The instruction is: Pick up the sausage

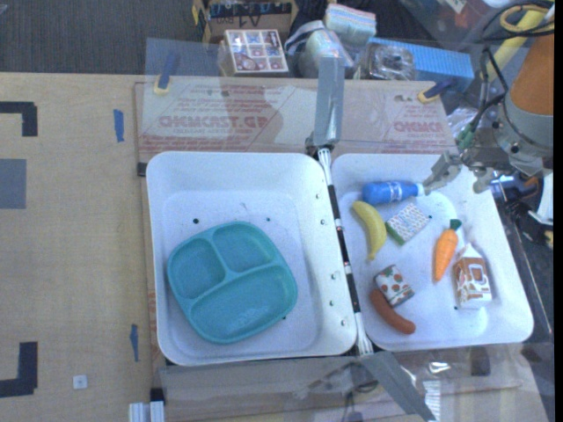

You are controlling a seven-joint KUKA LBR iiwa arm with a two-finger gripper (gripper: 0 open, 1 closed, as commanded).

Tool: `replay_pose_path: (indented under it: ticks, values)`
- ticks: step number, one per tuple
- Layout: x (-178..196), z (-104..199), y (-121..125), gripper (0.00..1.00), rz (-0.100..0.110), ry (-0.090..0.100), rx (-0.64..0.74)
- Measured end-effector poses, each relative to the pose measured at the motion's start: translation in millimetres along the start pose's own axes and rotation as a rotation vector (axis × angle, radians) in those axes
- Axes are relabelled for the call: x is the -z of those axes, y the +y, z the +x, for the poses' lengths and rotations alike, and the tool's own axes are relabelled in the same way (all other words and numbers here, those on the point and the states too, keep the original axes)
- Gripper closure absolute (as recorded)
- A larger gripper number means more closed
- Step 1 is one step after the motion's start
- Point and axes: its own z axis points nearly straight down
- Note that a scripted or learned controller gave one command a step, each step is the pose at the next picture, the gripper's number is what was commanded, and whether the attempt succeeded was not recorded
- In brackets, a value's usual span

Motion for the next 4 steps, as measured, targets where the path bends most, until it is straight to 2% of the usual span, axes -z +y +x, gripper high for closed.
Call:
replay_pose_path:
  ticks: [1,2,3,4]
  values:
    - [-103.8,52.3,1.4,0.0,0.0,0.0,0.302]
    - [-63.7,87.3,-67.0,0.0,0.001,0.001,0.263]
    - [-63.8,84.9,-114.6,0.0,0.001,0.001,0.492]
    - [-63.7,154.2,-114.2,0.0,0.0,0.001,0.733]
